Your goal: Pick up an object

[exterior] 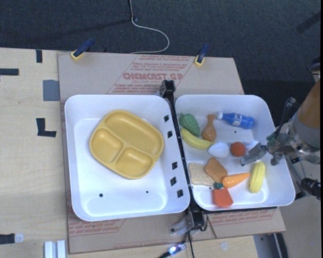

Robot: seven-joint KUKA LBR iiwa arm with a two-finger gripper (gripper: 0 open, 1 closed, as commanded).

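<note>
Corn cob (257, 177) beneath pincer (254, 153), fingers blurred, arm cut off right

Dark blue carpet (54, 9) lies behind a light wooden bench (21, 160).

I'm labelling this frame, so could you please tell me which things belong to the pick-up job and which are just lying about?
Job: gripper; right bin with its pickable toys: corn, carrot, bottle, banana, egg.

Lying about: yellow tray, left bin, clamps, cable.
</note>
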